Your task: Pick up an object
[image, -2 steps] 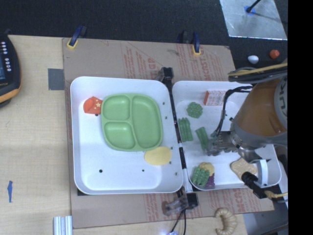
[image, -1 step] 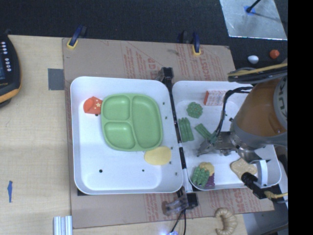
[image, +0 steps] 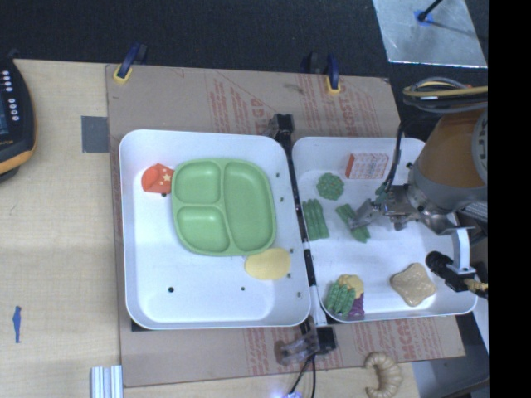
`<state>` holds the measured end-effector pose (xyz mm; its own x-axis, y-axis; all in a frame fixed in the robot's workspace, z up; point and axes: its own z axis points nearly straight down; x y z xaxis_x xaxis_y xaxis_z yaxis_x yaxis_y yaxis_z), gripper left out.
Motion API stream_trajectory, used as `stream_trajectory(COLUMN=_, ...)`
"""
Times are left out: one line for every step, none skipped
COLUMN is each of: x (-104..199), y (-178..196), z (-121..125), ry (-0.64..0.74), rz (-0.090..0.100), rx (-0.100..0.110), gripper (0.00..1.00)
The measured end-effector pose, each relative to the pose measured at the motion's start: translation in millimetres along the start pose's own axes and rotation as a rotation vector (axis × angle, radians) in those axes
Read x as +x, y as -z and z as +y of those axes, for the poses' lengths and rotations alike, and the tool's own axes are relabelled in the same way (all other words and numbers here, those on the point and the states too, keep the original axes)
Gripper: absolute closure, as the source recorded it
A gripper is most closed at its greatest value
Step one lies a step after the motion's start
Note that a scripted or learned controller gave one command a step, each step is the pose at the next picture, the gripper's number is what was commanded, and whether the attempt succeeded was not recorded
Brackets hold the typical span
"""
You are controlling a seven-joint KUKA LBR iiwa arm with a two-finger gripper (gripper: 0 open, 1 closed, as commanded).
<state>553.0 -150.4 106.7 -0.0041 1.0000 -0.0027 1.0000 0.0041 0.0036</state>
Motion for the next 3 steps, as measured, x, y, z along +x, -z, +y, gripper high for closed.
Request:
stream_trajectory(x=35.2, y=-15.5, z=10.8, ry=0.005, rz=0.003, rx=0.006, gripper=0.00)
stream_trajectory(x=32.5, y=-4.3, z=10.3, ry=0.003, rz=0.002, rx=0.007, gripper=1.00)
stream_trajectory(x=100.9, y=89.6, z=31.7, ry=0.004, rz=0.004, rx=0.001, gripper=1.00)
